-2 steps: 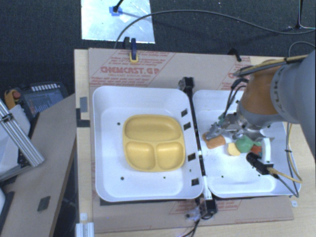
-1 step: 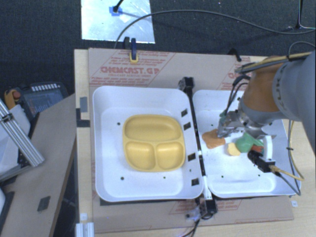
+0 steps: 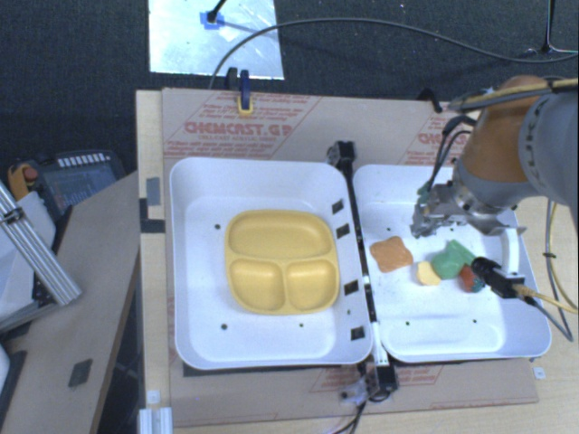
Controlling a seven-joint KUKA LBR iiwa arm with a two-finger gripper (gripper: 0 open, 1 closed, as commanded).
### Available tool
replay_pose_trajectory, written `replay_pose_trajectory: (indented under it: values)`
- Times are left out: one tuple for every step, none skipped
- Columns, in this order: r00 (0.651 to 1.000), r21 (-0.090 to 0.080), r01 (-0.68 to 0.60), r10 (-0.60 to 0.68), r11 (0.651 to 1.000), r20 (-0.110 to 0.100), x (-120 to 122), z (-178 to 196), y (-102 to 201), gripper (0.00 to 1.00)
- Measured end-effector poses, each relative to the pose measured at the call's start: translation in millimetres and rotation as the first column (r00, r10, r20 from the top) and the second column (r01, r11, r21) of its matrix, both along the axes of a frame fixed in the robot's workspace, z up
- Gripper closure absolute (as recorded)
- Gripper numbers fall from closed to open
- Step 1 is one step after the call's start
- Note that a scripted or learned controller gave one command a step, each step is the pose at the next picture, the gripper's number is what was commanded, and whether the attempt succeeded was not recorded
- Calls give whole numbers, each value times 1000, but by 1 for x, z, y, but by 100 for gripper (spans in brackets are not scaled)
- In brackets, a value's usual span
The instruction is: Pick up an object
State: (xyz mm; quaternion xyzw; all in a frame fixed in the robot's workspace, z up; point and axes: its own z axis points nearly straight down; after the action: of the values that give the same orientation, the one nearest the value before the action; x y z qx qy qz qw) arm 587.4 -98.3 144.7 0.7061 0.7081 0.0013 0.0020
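Direction is what the coming move turns on, so we start there. We see the hand low over the right bin, near its upper middle, and the loose objects lie just below it and to its lower right as the camera view shows them. Nearest is the orange flat piece, down and slightly left of the hand, lying flat on the bin floor with its longer side running roughly left to right, a little tilted. We judge it the likeliest target, since a short drop toward the bottom of the view would bring the hand over it.

Beyond it, further right, sit the small yellow piece, the green piece touching or nearly touching it, and the red piece tight against the green one, partly covered by a black fitting. These 3 crowd together, so a grasp there could catch more than 1.

We cannot tell how the hand's fingers stand; they are too small and dark against the wrist, and we see nothing between them.

Counting: 2 white bins side by side on the worktop, 1 arm, 4 loose objects in the right bin, and 1 yellow divided tray with 3 compartments lying alone in the left bin, well apart from the hand.
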Motion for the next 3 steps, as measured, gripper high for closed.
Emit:
replay_pose_trajectory:
  values:
    - [1000, 0, -1, 1, 1000, 1, 0, 64, -2, 100]
    - [1000, 0, -1, 1, 1000, 0, -1, 107, -5, 100]
    - [1000, 1, -4, 4, 1000, -3, -6, 96, 49, 100]
